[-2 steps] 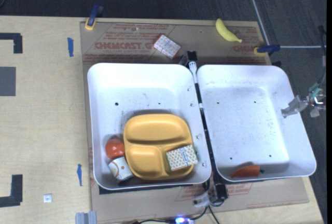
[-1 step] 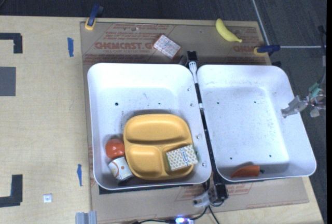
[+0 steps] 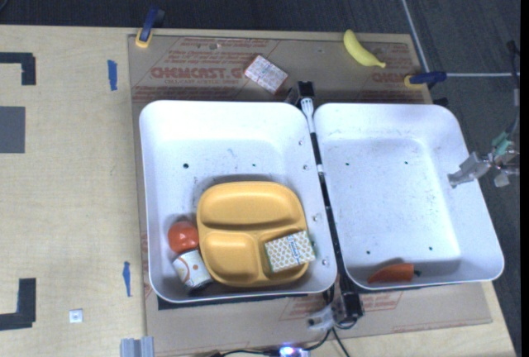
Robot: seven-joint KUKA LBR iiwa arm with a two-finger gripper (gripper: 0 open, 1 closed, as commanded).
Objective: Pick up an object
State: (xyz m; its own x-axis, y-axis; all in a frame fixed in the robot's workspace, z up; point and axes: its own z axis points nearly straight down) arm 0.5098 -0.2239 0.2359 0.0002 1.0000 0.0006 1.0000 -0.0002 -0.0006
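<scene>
Cardboard [image 3: 198, 70] reads roughly "CHEMCAST"; jaws [image 3: 478, 168] at right bin [image 3: 438, 132] rim, opening unclear.

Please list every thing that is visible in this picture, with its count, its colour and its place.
bin: 2, white, side by side on the bench
tray: 1, yellow, left bin
packet: 1, patterned, on the tray
ball: 1, orange, left bin beside the tray
cup: 1, white and orange, left bin front corner
orange object: 1, right bin front edge
banana: 1, yellow, behind the bins
wrapper: 1, pale, behind the bins
gripper: 1, grey, right bin's right rim
</scene>
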